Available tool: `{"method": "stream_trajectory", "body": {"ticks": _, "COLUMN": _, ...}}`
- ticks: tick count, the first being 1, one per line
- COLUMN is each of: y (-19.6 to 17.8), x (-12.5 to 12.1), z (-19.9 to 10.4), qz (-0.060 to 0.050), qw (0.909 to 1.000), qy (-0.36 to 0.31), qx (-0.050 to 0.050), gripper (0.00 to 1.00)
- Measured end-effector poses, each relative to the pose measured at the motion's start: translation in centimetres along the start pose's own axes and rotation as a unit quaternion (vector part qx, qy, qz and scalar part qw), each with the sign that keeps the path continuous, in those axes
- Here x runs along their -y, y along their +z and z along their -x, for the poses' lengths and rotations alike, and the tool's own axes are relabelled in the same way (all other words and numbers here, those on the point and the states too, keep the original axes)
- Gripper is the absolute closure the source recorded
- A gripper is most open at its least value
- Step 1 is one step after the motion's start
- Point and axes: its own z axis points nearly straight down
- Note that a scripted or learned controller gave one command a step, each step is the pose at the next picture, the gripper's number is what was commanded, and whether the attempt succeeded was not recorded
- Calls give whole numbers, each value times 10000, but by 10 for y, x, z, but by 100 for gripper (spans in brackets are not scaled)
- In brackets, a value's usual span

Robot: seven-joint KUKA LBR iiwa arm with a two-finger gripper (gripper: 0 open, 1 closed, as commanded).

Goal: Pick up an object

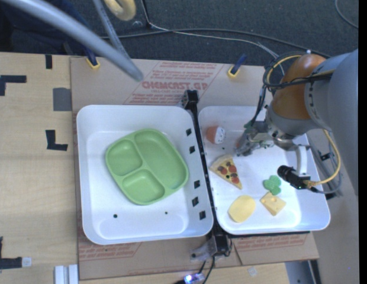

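Note:
My gripper [245,144] hangs low in the right bin [311,218], near its back middle. Its dark fingertips sit just right of a small orange-and-white toy [216,134] and above a pizza slice [227,171]. I see nothing between the fingers. Further forward lie a yellow oval piece [241,208], a green broccoli-like piece [272,184] and a yellow cheese wedge [273,203].
The left bin [92,212] holds a green divided plate [147,165]. A black divider [198,158] runs between the bins. The arm's orange band [299,78] and cables crowd the right bin's right side. Grey poles cross the upper left.

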Motion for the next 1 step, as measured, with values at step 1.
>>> {"method": "stream_trajectory", "body": {"ticks": 1, "y": -52, "x": -2, "z": -11, "qz": -46, "qw": 10000, "qy": 1, "qx": -2, "gripper": 100}}
